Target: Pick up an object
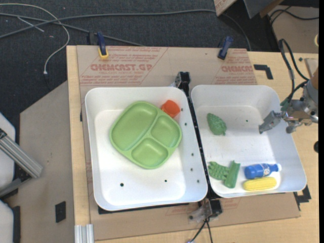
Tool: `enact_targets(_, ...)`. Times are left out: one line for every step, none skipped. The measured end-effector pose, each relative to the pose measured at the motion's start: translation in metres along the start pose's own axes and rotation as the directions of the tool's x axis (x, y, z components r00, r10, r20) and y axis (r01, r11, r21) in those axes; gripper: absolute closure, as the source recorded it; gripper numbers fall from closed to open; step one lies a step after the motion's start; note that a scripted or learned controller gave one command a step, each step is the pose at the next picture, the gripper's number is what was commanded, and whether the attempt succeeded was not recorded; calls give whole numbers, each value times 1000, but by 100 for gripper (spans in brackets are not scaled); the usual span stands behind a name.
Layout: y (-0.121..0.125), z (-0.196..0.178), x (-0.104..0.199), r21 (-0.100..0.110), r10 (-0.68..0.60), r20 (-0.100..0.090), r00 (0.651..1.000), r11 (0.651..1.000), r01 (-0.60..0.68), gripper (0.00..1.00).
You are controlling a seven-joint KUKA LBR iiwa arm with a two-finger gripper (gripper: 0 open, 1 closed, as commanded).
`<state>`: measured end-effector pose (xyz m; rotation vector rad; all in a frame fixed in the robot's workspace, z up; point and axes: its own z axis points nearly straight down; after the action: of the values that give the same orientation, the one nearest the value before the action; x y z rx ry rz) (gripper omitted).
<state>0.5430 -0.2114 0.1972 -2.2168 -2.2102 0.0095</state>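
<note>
My gripper hangs over the right edge of the right bin, its fingers spread open with nothing between them. In that bin a dark green lumpy toy lies to the gripper's left. Along the bin's near side lie a green flat toy, a blue bottle and a yellow corn cob. The left bin holds a light green divided plate, with a small orange object touching the plate's far right rim.
Both bins sit on a cardboard sheet held by blue clamps at the back. Black brackets join the bins in the middle. Cables run along the bench at the far right.
</note>
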Motion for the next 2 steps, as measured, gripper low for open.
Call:
enact_targets(3, -6, 0, -12, -3, 3, 1000, 1000, 3, 0)
enact_targets(-2, 56, 1, -5, -2, 0, 1000, 1000, 2, 0)
